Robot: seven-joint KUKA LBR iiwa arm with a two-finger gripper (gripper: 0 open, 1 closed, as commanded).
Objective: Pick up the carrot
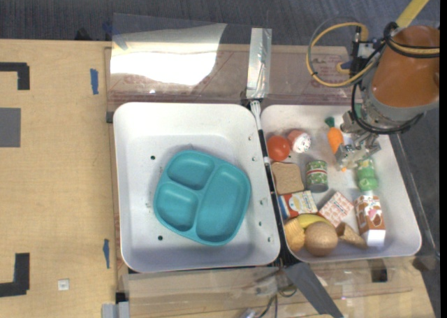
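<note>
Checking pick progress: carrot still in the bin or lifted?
In the bin. The carrot lies on the right bin's floor near its far edge, just left of the gripper, not between its fingers.

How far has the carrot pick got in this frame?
Done: the gripper has been brought low into the right bin, close beside the carrot. In hand: nothing visibly; the carrot lies on the bin floor just to the camera's left of the gripper, not between its fingers. Left: closing on the carrot and lifting it.
</note>
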